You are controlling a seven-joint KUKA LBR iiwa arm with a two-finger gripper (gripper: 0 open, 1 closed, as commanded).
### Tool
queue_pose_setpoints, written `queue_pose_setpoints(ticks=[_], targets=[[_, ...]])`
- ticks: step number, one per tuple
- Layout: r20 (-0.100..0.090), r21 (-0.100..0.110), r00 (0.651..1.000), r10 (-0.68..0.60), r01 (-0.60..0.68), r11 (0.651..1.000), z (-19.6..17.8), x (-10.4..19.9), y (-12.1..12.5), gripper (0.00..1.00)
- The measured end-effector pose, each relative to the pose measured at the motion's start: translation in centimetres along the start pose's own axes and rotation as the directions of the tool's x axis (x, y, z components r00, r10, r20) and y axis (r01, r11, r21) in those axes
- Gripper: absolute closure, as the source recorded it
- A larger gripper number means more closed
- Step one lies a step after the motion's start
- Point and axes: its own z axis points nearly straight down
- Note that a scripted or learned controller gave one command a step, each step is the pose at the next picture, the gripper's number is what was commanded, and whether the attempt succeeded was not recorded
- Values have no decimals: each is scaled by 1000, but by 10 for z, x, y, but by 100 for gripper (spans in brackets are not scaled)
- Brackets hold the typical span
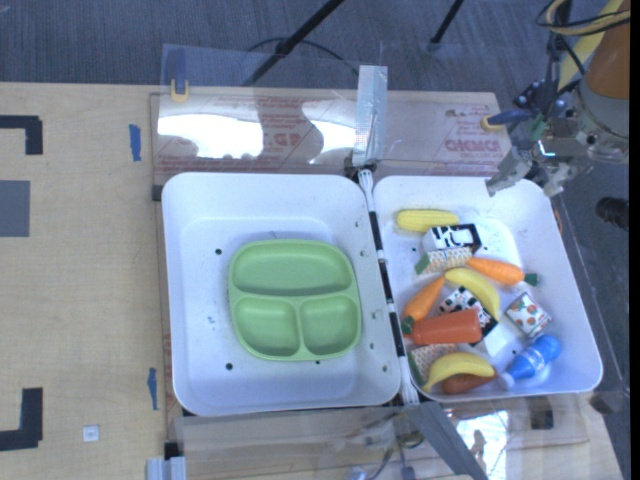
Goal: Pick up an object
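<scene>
One pick is required: from my gripper (528, 173), whose grip state I cannot tell, hovering over the far right corner of the right bin (578, 298), I should descend vertically onto the banana (426, 219) lying apart at the pile's far edge.

The arm (606, 78) is running out of the picture at the right edge, so only its wrist end is showing. The tool (524, 171) is looking small and blurred, and its state is not possible to tell. Far below the tool, in the right bin (575, 268), the toys are lying in a pile and are covering each other: a red block (447, 327) is partly hiding the orange carrot (424, 296) beside it, and a yellow banana (459, 368) is hiding most of a red thing under it.
</scene>
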Motion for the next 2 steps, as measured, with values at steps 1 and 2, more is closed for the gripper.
queue_pose_setpoints(ticks=[1, 2], targets=[[2, -5, 995, 100, -100, 995, -37, 30, 2, 0], [1, 0, 998, -66, 66, 998, -46, 30, -15, 0]])
